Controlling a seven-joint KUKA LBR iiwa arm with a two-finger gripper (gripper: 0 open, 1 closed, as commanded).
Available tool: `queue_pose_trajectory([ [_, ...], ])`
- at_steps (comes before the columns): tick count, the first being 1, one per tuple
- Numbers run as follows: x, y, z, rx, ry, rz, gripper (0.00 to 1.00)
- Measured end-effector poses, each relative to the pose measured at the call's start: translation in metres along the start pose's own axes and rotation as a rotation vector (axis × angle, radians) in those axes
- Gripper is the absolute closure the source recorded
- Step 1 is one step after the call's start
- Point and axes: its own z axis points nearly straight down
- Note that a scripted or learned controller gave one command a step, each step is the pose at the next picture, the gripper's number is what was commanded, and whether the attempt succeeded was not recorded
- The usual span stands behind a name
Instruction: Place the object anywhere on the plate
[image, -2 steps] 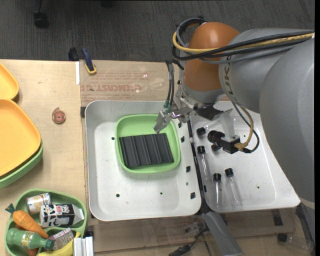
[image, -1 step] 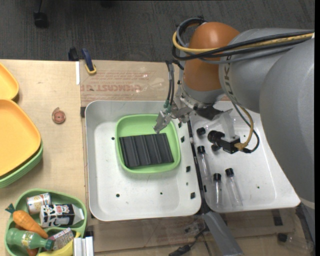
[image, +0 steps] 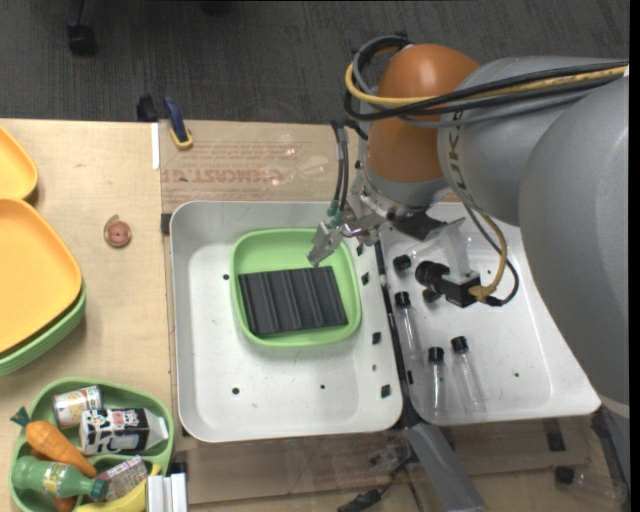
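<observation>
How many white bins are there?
2. The left bin holds a green plate with a dark ribbed object on it. The right bin sits beside it, partly hidden under the arm.

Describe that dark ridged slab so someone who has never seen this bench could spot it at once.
Find the two white bins side by side; in the left bin sits a green square plate. The ridged slab lies flat on that plate, just below the gripper. It is dark grey, rectangular and grooved lengthwise, and is the one thing on the plate.

Dark grey carpet beyond wooden bench
</observation>
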Motion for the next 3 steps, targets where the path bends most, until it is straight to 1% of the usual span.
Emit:
queue_pose_trajectory([
  [3,0.0000,0.0000,0.0000,0.000,0.000,0.000,0.00],
])
